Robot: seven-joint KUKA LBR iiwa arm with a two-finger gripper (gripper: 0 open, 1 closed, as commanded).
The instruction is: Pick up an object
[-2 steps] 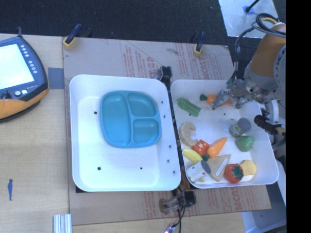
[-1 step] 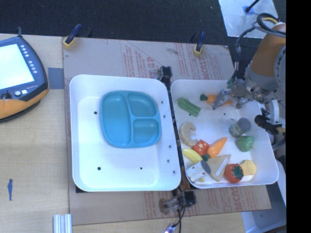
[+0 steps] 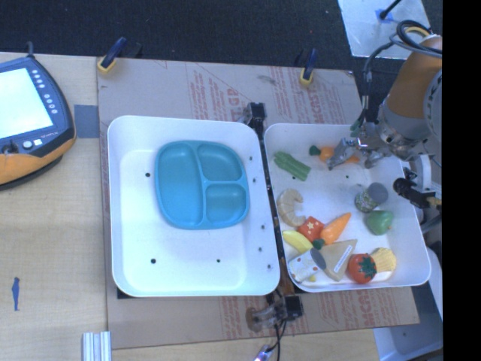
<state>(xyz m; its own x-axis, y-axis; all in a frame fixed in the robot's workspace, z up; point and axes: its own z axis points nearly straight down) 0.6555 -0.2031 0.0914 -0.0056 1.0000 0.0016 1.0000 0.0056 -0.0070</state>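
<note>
My gripper [image 3: 352,159] hangs low over the far side of the right bin [image 3: 417,235], open, with nothing between its fingers. A small orange toy with a green top [image 3: 322,153] lies just left of it. A green pickle [image 3: 291,165] sits further left. Nearer the front lie a grey can [image 3: 370,198], a green pepper [image 3: 379,221], a carrot [image 3: 337,224], a beige croissant [image 3: 289,202], a red piece [image 3: 310,228], a banana [image 3: 297,241], a cheese wedge [image 3: 340,258], a tomato [image 3: 361,268] and corn [image 3: 384,259].
The left bin [image 3: 131,224] holds a blue divided plate [image 3: 201,183]. A tablet in an orange case [image 3: 30,119] lies on the bench at far left. Clamps [image 3: 111,57] hold the cardboard's far edge. The grey arm [image 3: 413,96] enters from the right.
</note>
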